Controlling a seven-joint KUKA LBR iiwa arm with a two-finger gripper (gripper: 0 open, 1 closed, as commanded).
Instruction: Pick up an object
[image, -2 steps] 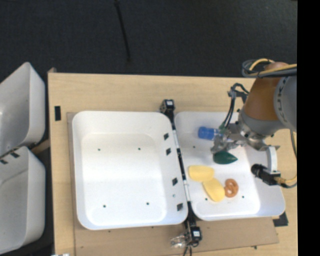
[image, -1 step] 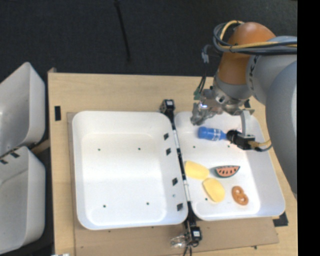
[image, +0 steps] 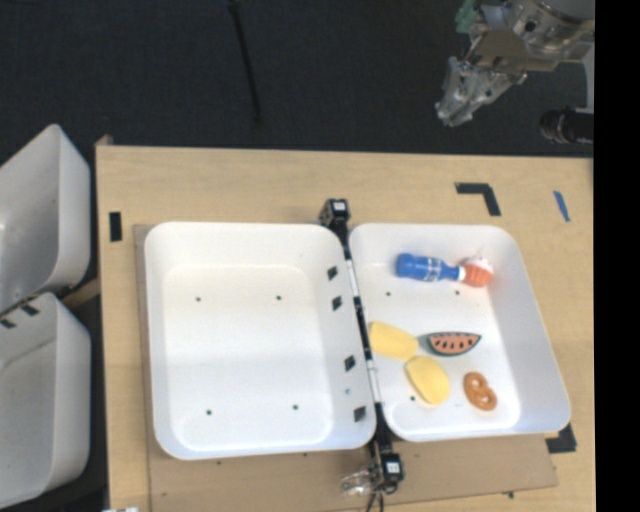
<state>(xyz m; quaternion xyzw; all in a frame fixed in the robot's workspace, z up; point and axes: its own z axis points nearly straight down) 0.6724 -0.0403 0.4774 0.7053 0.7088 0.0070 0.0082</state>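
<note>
While I watch through the fixed overhead camera, the gripper (image: 462, 100) hangs at the top right of the frame, over the dark floor beyond the far edge of the wooden bench (image: 250, 185), well apart from both bins. I can make out its pale metal body, but it is small and blurred from my seat, so whether it is spread or closed I cannot tell; I see nothing in it. Down on the bench, the left bin (image: 250, 240) and the right bin (image: 520, 300) sit side by side, touching along a shared edge fitted with small black clips. Every object I could go for lies in the right bin. Toward its far side rests a blue bottle (image: 420, 266) on its side, with a small red and white piece (image: 478, 272) just at its right end. Nearer the middle, a yellow piece (image: 392, 341) lies close to the shared edge, and a watermelon slice (image: 450, 343) sits just beside it on the right. Closer to me, a second yellow piece (image: 428, 381) lies near an orange pretzel (image: 480, 391). Two white chairs or containers (image: 35, 300) stand off the bench on the left.
</note>
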